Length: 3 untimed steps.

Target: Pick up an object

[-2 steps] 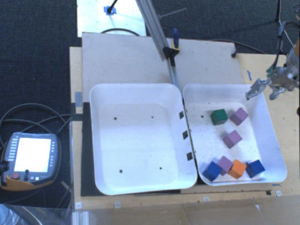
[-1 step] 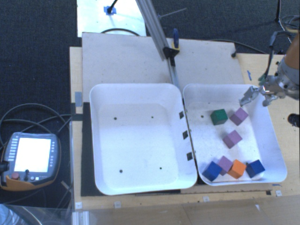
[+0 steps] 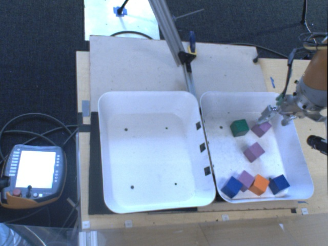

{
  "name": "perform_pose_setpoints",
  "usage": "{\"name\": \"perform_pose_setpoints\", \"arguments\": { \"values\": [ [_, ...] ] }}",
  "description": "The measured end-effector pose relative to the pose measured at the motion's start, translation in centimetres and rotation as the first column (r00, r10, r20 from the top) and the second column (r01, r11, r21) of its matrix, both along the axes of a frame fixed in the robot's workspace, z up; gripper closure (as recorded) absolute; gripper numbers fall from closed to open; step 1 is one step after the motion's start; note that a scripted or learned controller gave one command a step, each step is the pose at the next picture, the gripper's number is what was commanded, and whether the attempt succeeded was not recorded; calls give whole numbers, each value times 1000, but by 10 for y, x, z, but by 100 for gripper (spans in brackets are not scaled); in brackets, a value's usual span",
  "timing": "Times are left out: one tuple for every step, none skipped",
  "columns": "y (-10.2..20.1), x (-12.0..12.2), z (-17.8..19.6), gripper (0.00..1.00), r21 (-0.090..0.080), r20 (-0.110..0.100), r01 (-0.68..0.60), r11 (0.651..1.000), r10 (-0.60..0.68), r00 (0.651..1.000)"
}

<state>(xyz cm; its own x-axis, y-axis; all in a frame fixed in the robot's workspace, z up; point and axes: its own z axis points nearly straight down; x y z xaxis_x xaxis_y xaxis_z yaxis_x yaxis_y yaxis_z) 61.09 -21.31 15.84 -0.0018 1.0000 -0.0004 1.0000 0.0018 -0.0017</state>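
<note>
Gripper (image 3: 270,115) approx. touching purple cube (image 3: 261,128), maybe ungripped.

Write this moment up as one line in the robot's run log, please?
stage: approach | gripper: above right bin, beside purple cube | held: nothing seen | right bin: seven cubes, green cube nearby | left bin

From my seat, both bins (image 3: 154,104) look like smooth white plastic with a faint sheen, speckled with small dark marks. The worktop (image 3: 225,68) reads as matt pale board, its edges like bare wood. The blocks (image 3: 239,127) seem matt and evenly coloured. A slanted pole (image 3: 166,22) looks like brushed metal. The floor (image 3: 41,45) resembles dark, rough carpet.
</note>
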Motion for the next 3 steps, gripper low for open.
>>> {"name": "perform_pose_setpoints", "arguments": {
  "values": [
    [0,2,15,100,-2,8,-2,1000,2,1000],
    [-1,4,69,100,-2,10,-3,1000,3,1000],
    [-1,5,66,100,-2,5,-3,1000,3,1000]
  ]
}}
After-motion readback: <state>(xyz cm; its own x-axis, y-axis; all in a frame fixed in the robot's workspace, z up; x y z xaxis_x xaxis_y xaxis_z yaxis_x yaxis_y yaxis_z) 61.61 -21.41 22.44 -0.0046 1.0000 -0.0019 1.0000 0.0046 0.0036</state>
